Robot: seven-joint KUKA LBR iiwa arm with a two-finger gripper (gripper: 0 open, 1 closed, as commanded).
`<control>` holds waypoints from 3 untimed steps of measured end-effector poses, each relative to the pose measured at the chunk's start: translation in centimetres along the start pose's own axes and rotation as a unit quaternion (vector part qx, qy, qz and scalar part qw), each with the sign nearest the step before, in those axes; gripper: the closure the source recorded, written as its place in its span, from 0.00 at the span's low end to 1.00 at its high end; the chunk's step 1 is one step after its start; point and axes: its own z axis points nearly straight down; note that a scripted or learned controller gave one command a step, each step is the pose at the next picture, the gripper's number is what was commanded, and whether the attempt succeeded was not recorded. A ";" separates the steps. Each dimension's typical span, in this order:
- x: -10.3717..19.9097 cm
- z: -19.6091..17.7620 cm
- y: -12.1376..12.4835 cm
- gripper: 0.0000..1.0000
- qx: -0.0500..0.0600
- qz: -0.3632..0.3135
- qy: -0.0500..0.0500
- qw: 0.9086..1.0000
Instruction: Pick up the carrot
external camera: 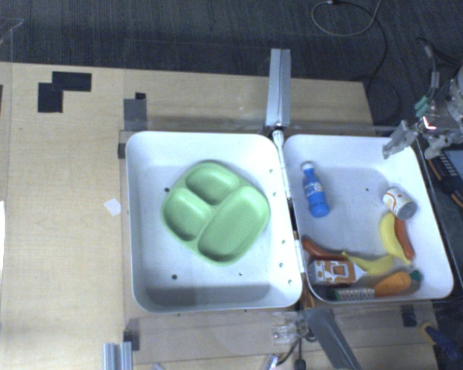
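The carrot [392, 284], orange with a green tuft at its right end, lies against the front wall of the right bin [347, 154], near that bin's front right corner. It touches a yellow banana [386, 241] and a dark flat pack behind it. My gripper [420, 139] hangs over the bin's far right corner, well behind the carrot. Its fingers [397, 140] are spread open with nothing between them.
In the right bin also lie a blue bottle [315, 191], a small can [399, 202], a red-orange sausage-like piece [317, 247] and a brown carton [330, 270]. The left bin [143, 230] holds a green divided plate [216, 211]. A metal post [278, 91] stands between the bins.
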 end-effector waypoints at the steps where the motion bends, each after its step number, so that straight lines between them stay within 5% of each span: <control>1: 2.4 15.5 -2.2 0.00 0.000 -0.084 0.000 0.997; 2: 2.4 14.3 -2.0 1.00 -0.004 -0.084 -0.001 0.996; 3: -1.6 -3.3 -4.5 1.00 -0.003 -0.126 -0.001 0.992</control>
